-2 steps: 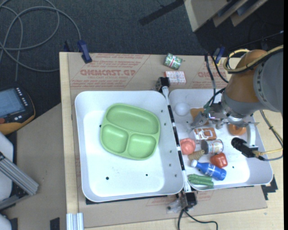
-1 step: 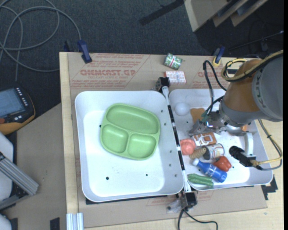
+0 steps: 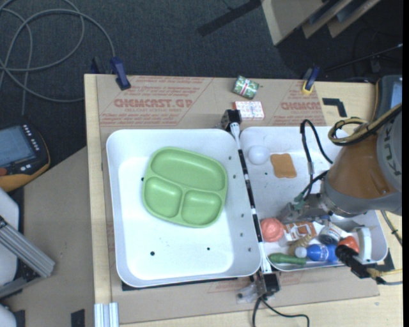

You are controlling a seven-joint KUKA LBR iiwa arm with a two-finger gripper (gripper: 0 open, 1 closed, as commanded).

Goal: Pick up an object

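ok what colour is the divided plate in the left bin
Light green; the divided plate shows best in the camera view, lying in the left bin.

Dark carpet (image 3: 57, 76) surrounds the bench at 9 to 12 o'clock; grey cable (image 3: 38, 38) loops at 10; pale furniture (image 3: 319, 19) at 1.

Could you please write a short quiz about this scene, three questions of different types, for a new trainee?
1. True or false: the green divided plate lies in the left bin.
2. Which thing lies nearest the far wall of the right bin? A) white ball B) blue ball C) pink ball
3. Fill in: the arm reaches over the ____ bin.

Key: 1 true; 2 A; 3 right.
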